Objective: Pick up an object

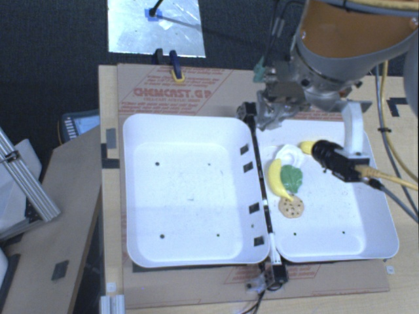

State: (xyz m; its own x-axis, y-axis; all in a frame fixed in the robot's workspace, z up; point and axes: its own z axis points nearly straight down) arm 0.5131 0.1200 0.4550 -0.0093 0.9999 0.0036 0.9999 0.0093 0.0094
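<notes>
1. Closest to you is the front edge of the counter (pixel 196 292), a brown board under both bins, with a small cluster of clips and wires at the foot of the seam between them.
2. You have the left bin (pixel 190 188) as a broad white floor; its raised rim runs all round, and only a few dark specks mark the bottom.
3. Your right bin (pixel 340 234) keeps its objects bunched in the upper left part, near the shared rim. Its lower half and lower right corner lie bare.
4. You will find a yellow banana (pixel 277 179) curving beside the centre rim, just apart from it.
5. A green piece (pixel 292 177) lies against the banana's right side, touching it.
6. A round speckled cookie (pixel 291 207) sits just below the banana's lower end.
7. A white object (pixel 289 153) sits above the banana, with a yellow piece (pixel 306 147) at its right.
8. Your tool (pixel 270 120) hangs over the far left corner of the right bin, close to the rim. You cannot tell its finger state from this slant; nothing is seen held.
9. A black cylinder (pixel 335 159) on a white bracket juts from the arm (pixel 347 25) over the bin, crowding the room right of the objects.
</notes>
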